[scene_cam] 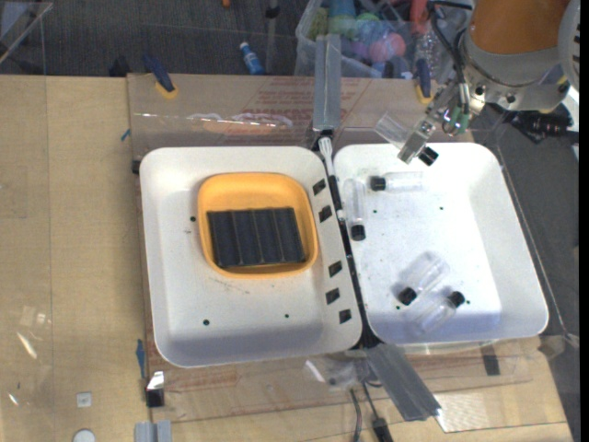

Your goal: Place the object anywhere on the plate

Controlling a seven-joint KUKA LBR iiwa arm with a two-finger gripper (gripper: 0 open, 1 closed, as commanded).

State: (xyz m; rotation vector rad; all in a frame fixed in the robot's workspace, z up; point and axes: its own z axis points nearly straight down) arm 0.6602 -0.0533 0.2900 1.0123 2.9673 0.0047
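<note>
An orange plate (213, 199) lies in the left bin (175, 311) and carries a black ribbed block (256, 238). My gripper (434, 132) hangs over the back rim of the right bin (515, 274), well to the right of the plate. A clear vial (405, 139) with a black cap (428, 156) sits tilted between its fingers, lifted off the bin floor.
Three more clear vials with black caps lie in the right bin: one near the back (398, 182), two near the front (421, 277) (440, 308). A small black piece (357, 233) rests by the divider (336, 238). A box of colourful clutter (377, 17) stands behind the bins.
</note>
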